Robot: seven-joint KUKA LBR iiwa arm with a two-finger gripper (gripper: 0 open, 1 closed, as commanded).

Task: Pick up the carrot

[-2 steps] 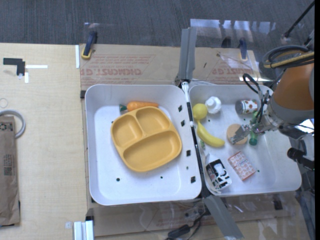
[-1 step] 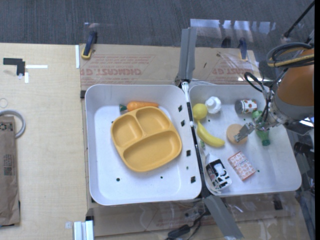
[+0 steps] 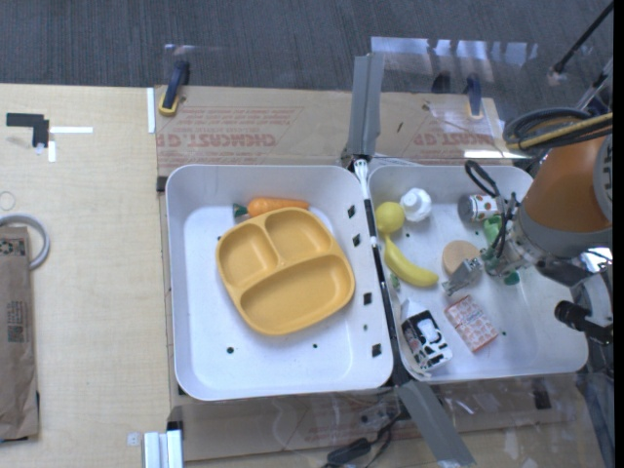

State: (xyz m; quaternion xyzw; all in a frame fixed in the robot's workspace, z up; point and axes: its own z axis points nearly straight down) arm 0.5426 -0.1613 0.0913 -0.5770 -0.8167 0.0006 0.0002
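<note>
The carrot (image 3: 278,204), orange with a green top at its left end, lies in the left bin (image 3: 195,359) against the far rim of a yellow divided plate (image 3: 285,270). My gripper (image 3: 466,274) is low over the middle of the right bin (image 3: 546,344), far to the right of the carrot. It sits among small items, next to a round tan disc (image 3: 458,255). The arm's orange band (image 3: 575,188) rises above it at the right edge.
The right bin holds a lemon (image 3: 389,216), a banana (image 3: 408,266), a white bottle (image 3: 416,203), a small can (image 3: 479,206), a pink patterned packet (image 3: 472,322) and a black-and-white box (image 3: 425,339). A ridge (image 3: 369,242) divides the bins.
</note>
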